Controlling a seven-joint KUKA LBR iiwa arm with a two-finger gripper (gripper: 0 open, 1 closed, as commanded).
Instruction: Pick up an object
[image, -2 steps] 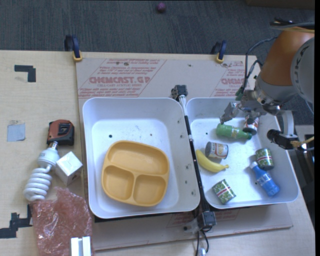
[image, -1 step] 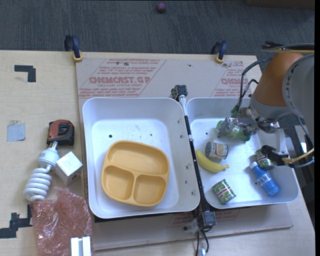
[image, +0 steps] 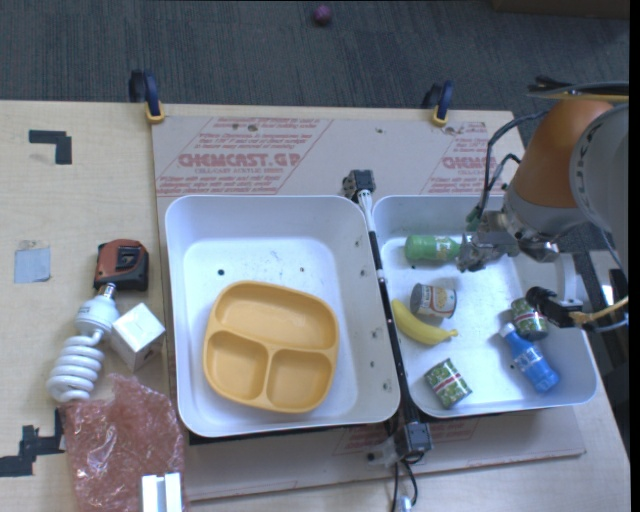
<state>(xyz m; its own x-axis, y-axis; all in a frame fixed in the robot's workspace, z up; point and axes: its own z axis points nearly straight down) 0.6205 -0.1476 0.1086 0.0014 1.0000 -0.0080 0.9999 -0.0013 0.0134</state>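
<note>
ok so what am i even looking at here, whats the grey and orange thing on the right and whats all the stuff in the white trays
The grey and orange thing is a robot arm, reaching in from the right. The picture comes from one fixed camera above the bench, looking down at a slant. At the arm's end is its tool, hanging over the right bin next to a green bottle. I cannot tell whether the tool is open or shut, and nothing shows it holding anything.

The right bin also holds a small jar, a banana, a green can, a blue bottle and another small can. The left bin holds a yellow divided plate.

Outside the bins, on the left, lie a spiral light bulb, a white cube, a tape measure and a reddish plastic bag.
</note>
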